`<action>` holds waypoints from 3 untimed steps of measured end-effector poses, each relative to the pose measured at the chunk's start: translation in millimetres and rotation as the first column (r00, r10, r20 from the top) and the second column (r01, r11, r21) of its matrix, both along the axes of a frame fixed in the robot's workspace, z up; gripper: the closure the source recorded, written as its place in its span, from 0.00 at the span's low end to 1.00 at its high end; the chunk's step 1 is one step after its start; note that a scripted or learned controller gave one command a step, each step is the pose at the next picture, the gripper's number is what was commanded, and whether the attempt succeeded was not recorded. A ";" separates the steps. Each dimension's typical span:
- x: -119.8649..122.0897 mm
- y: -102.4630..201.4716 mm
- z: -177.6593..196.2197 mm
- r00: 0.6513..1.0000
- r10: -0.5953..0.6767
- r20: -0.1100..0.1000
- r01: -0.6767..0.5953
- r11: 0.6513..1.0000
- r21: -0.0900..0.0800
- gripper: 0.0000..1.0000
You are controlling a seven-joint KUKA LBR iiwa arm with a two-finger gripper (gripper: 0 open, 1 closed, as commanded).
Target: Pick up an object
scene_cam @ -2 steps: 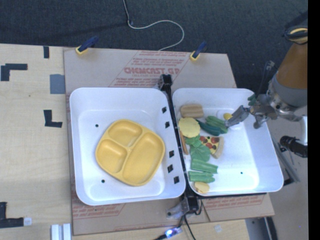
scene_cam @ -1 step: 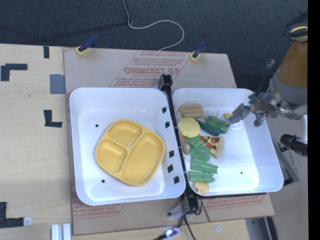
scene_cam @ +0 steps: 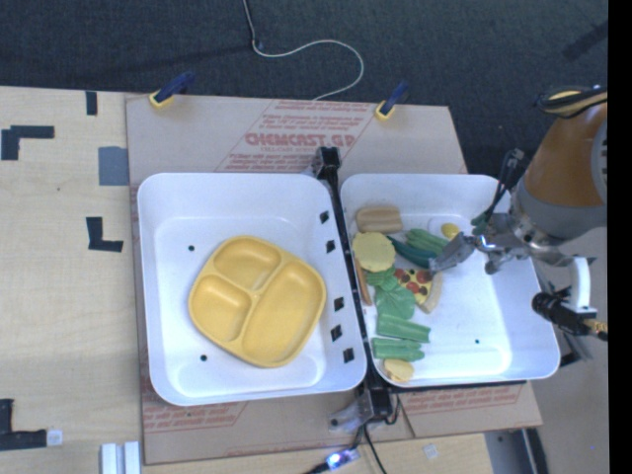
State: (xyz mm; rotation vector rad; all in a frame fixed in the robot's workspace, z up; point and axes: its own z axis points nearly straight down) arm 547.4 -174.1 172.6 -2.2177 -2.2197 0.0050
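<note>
Approach step, by my read; gripper (scene_cam: 456,253) low over right bin (scene_cam: 513,358), fingers' state cannot tell; toy food pile (scene_cam: 397,289) at bin's 9 o'clock, nothing seen held; next: settle onto one piece, close.

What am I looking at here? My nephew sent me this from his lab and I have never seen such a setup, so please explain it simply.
This is one picture from a camera fixed above a workbench, looking down at a slant. The grey and orange shape on the right is a robot arm; its gripper, a two-finger claw, reaches over the right bin. That shallow white bin holds toy food: green pieces, a pizza slice, a round yellow piece and a tan bread-like piece. The left bin holds a yellow divided plate. Both bins rest on a cardboard sheet clamped to the bench. Nothing can be seen between the claw's fingers, so it does not appear to hold anything.
</note>
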 end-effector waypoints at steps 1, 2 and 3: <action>4.1 9.0 -49.9 1.000 0.000 0.000 0.000 1.000 0.000 0.00; 4.1 10.3 -89.6 1.000 0.001 0.003 -0.001 1.000 0.000 0.00; 6.1 9.4 -75.0 1.000 0.001 0.009 -0.001 1.000 -0.002 1.00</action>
